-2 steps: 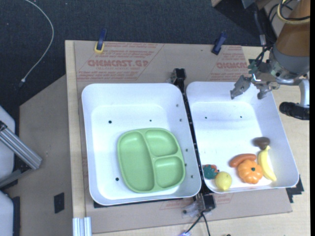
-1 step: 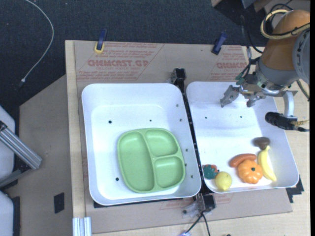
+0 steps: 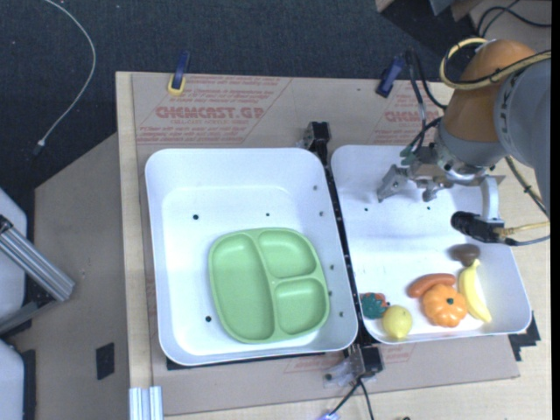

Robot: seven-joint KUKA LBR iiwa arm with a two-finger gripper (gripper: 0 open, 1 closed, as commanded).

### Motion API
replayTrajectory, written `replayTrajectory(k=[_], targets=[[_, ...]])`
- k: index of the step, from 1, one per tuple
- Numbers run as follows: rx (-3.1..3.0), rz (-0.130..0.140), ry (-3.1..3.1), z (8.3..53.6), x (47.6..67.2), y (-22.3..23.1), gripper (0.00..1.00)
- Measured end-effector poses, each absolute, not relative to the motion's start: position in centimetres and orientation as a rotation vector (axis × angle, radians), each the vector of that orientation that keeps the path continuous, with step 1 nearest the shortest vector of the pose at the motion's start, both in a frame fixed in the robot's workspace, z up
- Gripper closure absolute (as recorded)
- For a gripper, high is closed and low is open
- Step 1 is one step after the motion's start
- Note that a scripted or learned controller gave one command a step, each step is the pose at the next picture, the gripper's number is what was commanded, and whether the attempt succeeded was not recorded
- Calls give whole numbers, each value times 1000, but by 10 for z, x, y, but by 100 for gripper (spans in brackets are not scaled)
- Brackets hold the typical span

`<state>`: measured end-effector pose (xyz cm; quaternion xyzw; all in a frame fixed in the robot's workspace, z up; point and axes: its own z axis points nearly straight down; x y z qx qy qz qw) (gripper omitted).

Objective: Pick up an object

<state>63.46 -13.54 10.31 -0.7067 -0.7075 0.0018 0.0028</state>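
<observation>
A: What lies in the right shallow white plastic bin?

B: A cluster of toy food at its five o'clock corner. A curved yellow plastic banana lies along the right wall, with a small brown lump at its twelve o'clock end. Touching the banana at nine o'clock are an orange plastic pumpkin with a green stem and, just above that, an orange-red sausage-shaped piece. At eight o'clock from the pumpkin sits a round yellow lemon, and beside it a small teal and red toy, against the dividing wall.

A: And the left white bin?

B: It carries a pale green three-compartment plastic tray, toward six o'clock. Two blue clamps grip the brown board's far edge.

A: Where is the arm?

B: The grey arm with the orange band comes in from two o'clock, wrist bent down over the right bin's twelve o'clock end. The two-finger metal gripper hangs well apart from the toys, over bare bin floor.

A: Its fingers?

B: Spread apart, with nothing between them.

A: Anything hard to read?

B: The brown lump is too small to identify, and cables and a black fitting cross the bin's right rim. The arm's upper part is cut off by the frame.
</observation>
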Motion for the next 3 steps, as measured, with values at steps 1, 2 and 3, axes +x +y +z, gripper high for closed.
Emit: replayTrajectory(k=[1, 2, 3], targets=[[-2221, -1, -2223, 117, 637, -136, 100], [-2225, -7, -2228, 182, 639, -135, 100], [-2225, -6, -2227, 231, 647, -140, 100]])
